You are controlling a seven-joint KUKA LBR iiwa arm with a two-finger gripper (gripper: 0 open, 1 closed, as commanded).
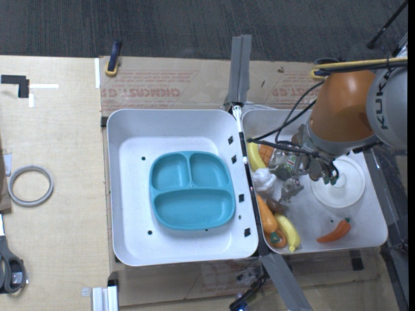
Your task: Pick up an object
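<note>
Camera view, nearest the lower edge first: a roll of tape (30, 185) and a pair of scissors (10, 272) lie on the bench (52, 128) to the left of the bins. The left bin (123, 193) holds a blue divided plate (192, 190), flat and roughly centred. In the right bin (369, 229), along its left wall near the front, a yellow banana (288, 230) lies touching an orange carrot (267, 218), with a small red and green item (277, 240) at their lower end. A red chilli pepper (334, 231) rests apart from these, toward the front right. Behind it sits a clear round lid or dish (338, 185). Further along the left wall are a white crumpled object (263, 179) and a second yellow and orange piece (258, 155). The gripper (291, 188) hangs low over the middle of the right bin, just beside the white object; whether its jaws are apart or together cannot be told, and nothing is seen between them. The grey arm with its orange band (343, 105) enters from the right rear.
</note>
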